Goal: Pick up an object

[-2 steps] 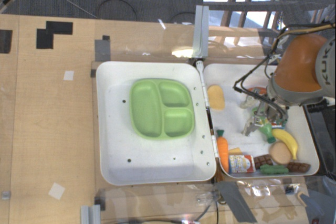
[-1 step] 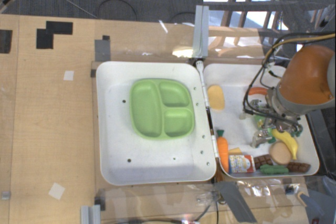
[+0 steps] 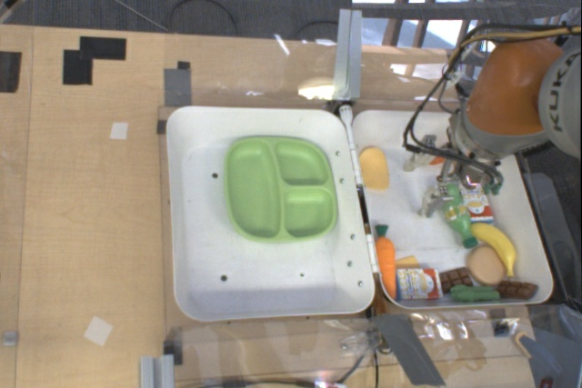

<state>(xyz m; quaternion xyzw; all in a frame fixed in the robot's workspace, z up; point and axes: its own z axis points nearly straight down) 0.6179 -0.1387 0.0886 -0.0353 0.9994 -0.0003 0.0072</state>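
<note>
The green divided plate point(image 3: 279, 187) lay in the middle of the left bin point(image 3: 200, 286), and everything else sat off toward the arm's side of it. Across the shared rim from the plate, the right bin point(image 3: 536, 241) held all the loose toy foods. Nearest the plate, just over the rim, was a yellow bun-shaped piece point(image 3: 374, 168), and farther down along that same rim lay a carrot point(image 3: 386, 261) with its green top pointing up the picture. Beside the carrot, away from the plate, a small printed carton point(image 3: 417, 283) lay flat, with a dark chocolate-coloured bar point(image 3: 452, 278) and a green pod point(image 3: 474, 293) next to it along the bin's near wall. A tan egg-like ball point(image 3: 486, 265) and a banana point(image 3: 497, 246) sat beyond those, and a green bottle with a red and white label point(image 3: 466, 221) lay tilted just above the banana. The gripper point(image 3: 441, 194) hung over the right bin's middle, well apart from the plate, below the orange band point(image 3: 514, 91) of the arm. Its metal fingers point(image 3: 431, 203) pointed down just beside the bottle; nothing could be seen between them, and how wide the jaws stood could not be told from this slant.
</note>
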